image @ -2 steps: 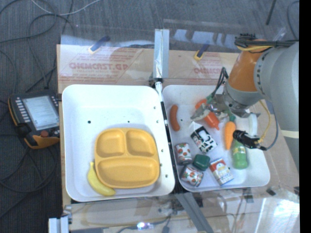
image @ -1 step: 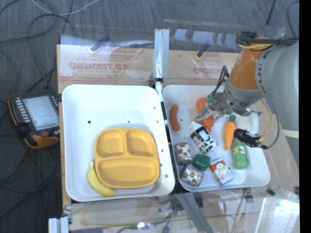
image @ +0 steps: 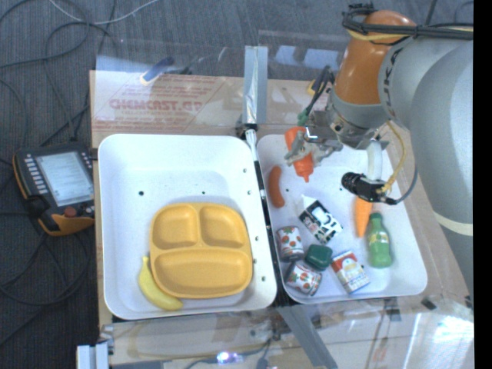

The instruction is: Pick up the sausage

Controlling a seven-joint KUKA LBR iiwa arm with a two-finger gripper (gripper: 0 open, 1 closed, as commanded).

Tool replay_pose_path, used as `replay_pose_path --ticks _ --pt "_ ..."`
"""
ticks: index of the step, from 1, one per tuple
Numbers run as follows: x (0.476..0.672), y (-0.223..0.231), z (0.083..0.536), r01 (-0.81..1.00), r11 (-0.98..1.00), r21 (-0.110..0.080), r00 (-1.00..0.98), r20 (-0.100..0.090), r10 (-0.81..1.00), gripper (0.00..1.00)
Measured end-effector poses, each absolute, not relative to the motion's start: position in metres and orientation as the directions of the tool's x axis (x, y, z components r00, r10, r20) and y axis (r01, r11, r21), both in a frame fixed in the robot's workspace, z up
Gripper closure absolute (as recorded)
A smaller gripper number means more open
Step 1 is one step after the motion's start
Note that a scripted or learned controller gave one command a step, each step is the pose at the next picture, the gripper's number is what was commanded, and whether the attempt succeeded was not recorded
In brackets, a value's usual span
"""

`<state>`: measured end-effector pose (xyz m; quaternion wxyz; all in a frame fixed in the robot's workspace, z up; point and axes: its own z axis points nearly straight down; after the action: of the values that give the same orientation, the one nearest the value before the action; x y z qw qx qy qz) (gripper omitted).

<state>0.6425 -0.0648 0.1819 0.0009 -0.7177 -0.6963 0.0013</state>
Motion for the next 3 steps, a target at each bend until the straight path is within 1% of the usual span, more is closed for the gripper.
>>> replay_pose_path --ticks 1,2,3 --pt "0.555 -0.014 0.208 0.992 -0.126 -0.007 0.126 0.000 0.992 1.00" --pt "0.526 0.038 0.252 0.997 -0.082 -0.006 0.082 -0.001 0.997 1.00" --pt "0.486 0.006 0.181 0.996 0.090 -0.007 -0.090 0.001 0.996 1.00"
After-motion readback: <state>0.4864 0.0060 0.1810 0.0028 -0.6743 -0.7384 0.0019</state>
